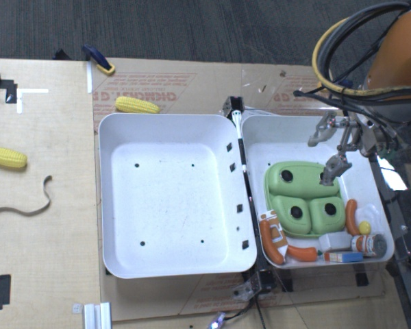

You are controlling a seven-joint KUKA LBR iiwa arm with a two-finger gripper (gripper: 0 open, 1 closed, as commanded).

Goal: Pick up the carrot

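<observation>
Carrot (271,238), as best I can judge, is the tapered orange piece in the lower left corner of the right bin (294,132). It lies just beside the bin's left wall and touches the lower left edge of the green moulded toy (303,196). Its long axis runs from upper left down to lower right, steeply. The gripper (329,172) hangs over the toy's upper right part, so the carrot lies down and to the left of it, across the toy. Whether the claw is wide or narrow cannot be told from this slant, and nothing shows in its grasp. A similar orange piece (303,253) lies just beside the carrot's tip and could be mistaken for it
</observation>
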